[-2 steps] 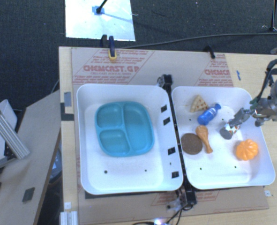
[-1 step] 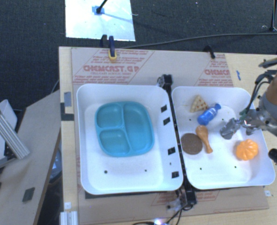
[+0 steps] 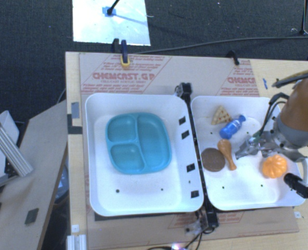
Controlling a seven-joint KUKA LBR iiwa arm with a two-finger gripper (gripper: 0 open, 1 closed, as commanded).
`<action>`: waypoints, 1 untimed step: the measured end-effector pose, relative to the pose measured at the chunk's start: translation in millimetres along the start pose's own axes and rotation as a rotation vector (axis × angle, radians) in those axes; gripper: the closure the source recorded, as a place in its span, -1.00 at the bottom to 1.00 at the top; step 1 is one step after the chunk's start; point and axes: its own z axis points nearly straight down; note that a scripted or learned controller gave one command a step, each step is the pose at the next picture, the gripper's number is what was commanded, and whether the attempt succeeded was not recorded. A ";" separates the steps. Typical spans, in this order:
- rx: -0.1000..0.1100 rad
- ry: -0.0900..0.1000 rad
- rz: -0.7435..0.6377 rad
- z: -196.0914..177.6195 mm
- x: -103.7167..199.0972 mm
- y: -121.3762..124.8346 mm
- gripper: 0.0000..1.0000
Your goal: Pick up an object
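I see hand [image 3: 246, 149] low in right bin [image 3: 247, 199]; can't tell how far open, nothing visibly held. Tan drumstick [image 3: 226, 153] just left of hand, long axis running toward me, nearest target; orange fruit [image 3: 274, 166] just right

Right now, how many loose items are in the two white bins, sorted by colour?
Blue: 2, the divided plate and the small bottle
Tan: 2, the waffle wedge and the drumstick-shaped piece
Brown: 1, the round disc
Orange: 1, the round fruit
Total: 6
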 end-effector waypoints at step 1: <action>-0.001 -0.001 0.001 36.2 0.4 0.2 -1.00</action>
